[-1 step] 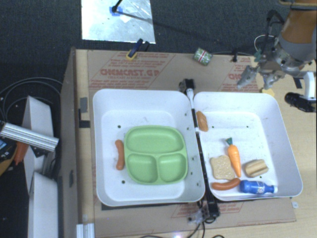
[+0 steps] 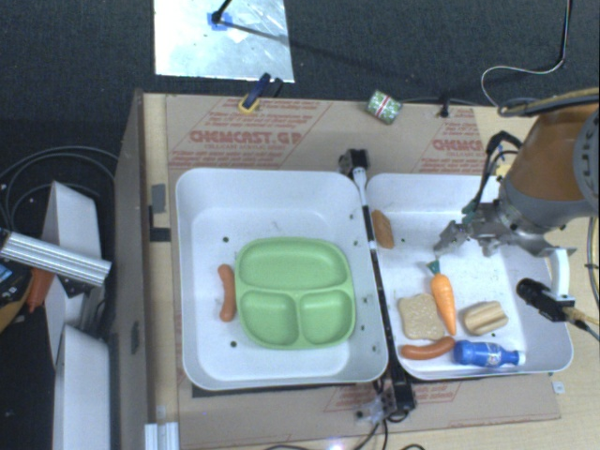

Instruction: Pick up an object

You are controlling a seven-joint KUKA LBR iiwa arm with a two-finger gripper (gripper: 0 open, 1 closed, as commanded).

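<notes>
Dark carpet surrounds a cardboard-covered tabletop [image 2: 281, 129] bearing two shallow white bins side by side.

Item 1. End effector [image 2: 459, 234]: hangs over the upper part of the right bin [image 2: 562, 350], nothing between its parts; whether it stands open or closed cannot be told from this slant.

Item 2. Carrot [image 2: 442, 300]: just below the end effector, nearest of all pieces, lying roughly lengthwise away from it, green tip uppermost. Judged a toy: light, rigid, smooth and tapered, so likely to squirt out if pinched near the narrow end. Best taken across the thicker upper body.

Item 3. Bread slice [image 2: 420, 316]: touching the carrot's left flank. Flat, probably hard to get under.

Item 4. Bread roll [image 2: 485, 317]: below and right of the end effector, just beside the carrot. Chunky, stands proud, an easy alternative.

Item 5. Sausage [image 2: 427, 350] and blue bottle [image 2: 486, 353]: farthest below, along the bin's near wall. Both rounded, liable to roll.

Item 6. Small brown piece [image 2: 382, 229]: left of the end effector, against the dividing wall; cramped approach.

Item 7. Left bin [image 2: 202, 204]: well to the left, holding a green divided plate [image 2: 296, 289] and a second sausage [image 2: 226, 292] beside it.
</notes>
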